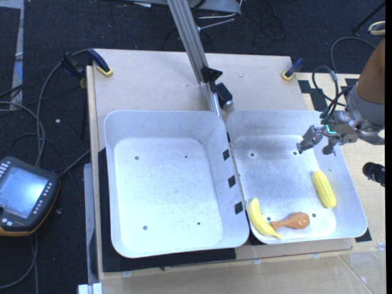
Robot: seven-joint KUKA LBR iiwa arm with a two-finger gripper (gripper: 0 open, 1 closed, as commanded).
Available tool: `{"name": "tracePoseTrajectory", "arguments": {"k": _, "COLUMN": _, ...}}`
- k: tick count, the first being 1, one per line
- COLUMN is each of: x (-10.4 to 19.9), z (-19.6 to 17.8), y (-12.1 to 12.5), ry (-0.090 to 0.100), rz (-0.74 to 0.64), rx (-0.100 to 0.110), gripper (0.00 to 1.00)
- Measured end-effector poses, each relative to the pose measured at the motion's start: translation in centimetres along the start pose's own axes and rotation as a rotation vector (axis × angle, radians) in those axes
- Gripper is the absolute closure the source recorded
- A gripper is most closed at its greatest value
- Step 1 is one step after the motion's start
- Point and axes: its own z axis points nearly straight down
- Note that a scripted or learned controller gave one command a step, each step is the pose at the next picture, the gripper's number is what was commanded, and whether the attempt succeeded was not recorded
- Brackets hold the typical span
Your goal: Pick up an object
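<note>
The gripper [318, 141] was seen over the far right part of the right bin [269, 158], its fingers spread and nothing between them. A corn cob [324, 188], a banana [260, 218] and a drumstick [291, 222] were seen near the bin's near edge.

In the right bin [269, 152], the banana [260, 218] sits front-left, drumstick [291, 222] just beside it, corn cob [324, 188] further right.

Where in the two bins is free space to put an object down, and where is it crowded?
The left bin has a bare floor. In the right bin, the middle is free. Its near edge is crowded: banana, chicken leg and corn cob. The gripper hangs over the far right corner.
</note>
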Motion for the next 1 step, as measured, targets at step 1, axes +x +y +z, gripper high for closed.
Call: {"name": "tracePoseTrajectory", "arguments": {"k": 1, "x": 0.00, "z": 0.00, "y": 0.00, "ry": 0.000, "rz": 0.000, "rx": 0.000, "gripper": 0.00}}
